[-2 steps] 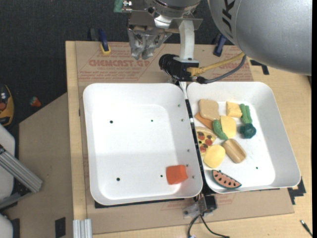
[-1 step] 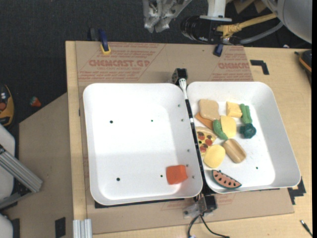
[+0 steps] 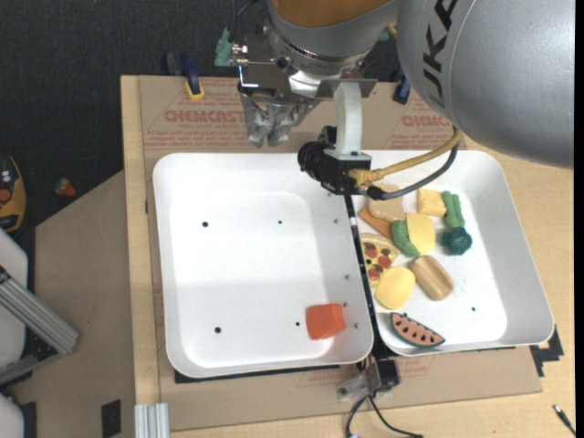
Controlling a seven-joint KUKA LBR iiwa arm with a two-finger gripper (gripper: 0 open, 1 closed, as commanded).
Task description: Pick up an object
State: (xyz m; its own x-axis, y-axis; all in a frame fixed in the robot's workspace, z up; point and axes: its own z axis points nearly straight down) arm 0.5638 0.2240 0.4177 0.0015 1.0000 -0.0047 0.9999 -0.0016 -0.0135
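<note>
Toy food pieces are what we are after, and none of them is in our grasp. We see the gripper (image 3: 271, 124) hanging above the far rim of the left bin (image 3: 182, 245), over the brown board behind it, its two fingers (image 3: 260, 126) drawn close together with nothing between them. Below and well apart from the fingers, near the front edge of that bin, lies a lone orange block (image 3: 325, 321). Off to the right of the fingers, in the right bin (image 3: 511, 272), the rest is bunched against the dividing wall: a yellow piece (image 3: 421, 233), a green knob (image 3: 455, 240), a tan roll (image 3: 432, 277), a pale yellow lump (image 3: 395, 287) and a watermelon slice (image 3: 417, 330) at the front. As we judge it, the pick has not begun in earnest: we have yet to choose a target, open up, descend, close and lift.
</note>
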